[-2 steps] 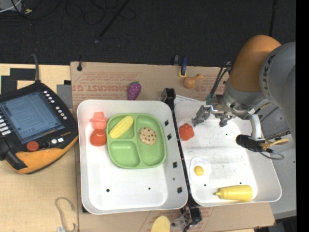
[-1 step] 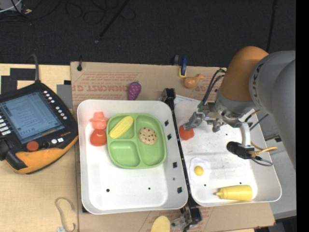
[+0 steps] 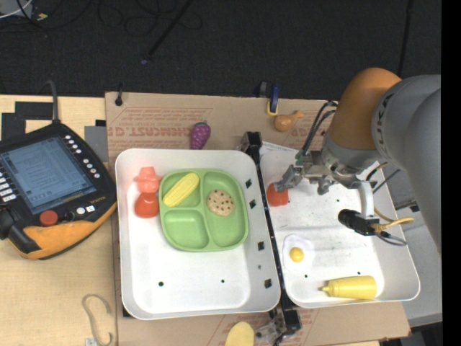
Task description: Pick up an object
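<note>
while the gripper (image 3: 282,186) hovers with fingers apart just above the red object (image 3: 277,194) at the right bin's (image 3: 403,280) left wall, nothing is held (pick not yet made); closing and lifting remain. the fried egg (image 3: 297,251) lies nearer the bin's front.

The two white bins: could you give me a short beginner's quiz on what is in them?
1. True or false: the corn lies in the green tray.
2. Which bin holds the yellow bottle? A) left bin B) right bin
3. Fill in: beside the corn, the tray's other upper compartment holds a ____.

Key: 1 true. 2 B; the bottle lies along the right bin's near edge, close to the fried egg. 3 cookie.
</note>
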{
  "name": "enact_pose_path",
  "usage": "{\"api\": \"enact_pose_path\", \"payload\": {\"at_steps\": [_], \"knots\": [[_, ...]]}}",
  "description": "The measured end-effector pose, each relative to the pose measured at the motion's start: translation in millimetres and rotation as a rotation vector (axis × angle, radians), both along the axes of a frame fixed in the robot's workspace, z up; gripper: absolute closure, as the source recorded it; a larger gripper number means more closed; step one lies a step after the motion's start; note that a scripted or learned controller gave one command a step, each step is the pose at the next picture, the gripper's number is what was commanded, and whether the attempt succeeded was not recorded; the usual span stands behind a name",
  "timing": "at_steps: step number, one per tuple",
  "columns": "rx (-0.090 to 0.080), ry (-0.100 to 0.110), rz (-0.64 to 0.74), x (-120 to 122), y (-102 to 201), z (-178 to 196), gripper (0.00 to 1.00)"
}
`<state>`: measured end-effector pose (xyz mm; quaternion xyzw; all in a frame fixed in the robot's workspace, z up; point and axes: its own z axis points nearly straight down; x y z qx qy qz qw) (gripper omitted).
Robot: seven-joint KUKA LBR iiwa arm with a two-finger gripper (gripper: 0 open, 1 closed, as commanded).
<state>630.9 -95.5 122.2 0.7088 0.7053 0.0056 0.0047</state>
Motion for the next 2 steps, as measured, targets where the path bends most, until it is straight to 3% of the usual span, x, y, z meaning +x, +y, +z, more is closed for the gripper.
{"api": "enact_pose_path", "payload": {"at_steps": [1, 2], "knots": [[0.002, 0.001, -0.005, 0, -2, 11, 1.00], [-0.002, 0.012, 0.003, 10, -7, 62, 1.00]]}}
